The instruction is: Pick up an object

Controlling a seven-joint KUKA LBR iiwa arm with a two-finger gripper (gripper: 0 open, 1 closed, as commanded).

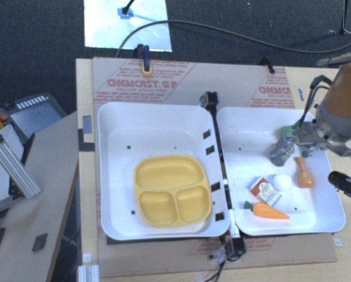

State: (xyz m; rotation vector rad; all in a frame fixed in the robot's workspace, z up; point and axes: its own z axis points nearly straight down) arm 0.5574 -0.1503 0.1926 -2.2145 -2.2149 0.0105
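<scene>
Camera view: the gripper (283, 148) hangs low over the upper part of the right bin (246, 125), reaching in from the frame's right. Whether it is spread or pressed together cannot be told; nothing visibly sits in it. Candidate objects cluster at lower right, likely left loose for picking: a carrot (268, 211), a white egg (282, 182), a small red-and-white carton (264, 190) touching the egg, and an orange drumstick-shaped toy (304, 174). The left bin (114, 122) holds a yellow divided tray (172, 189). The arm (344, 101) is cut off at the frame edge.
</scene>
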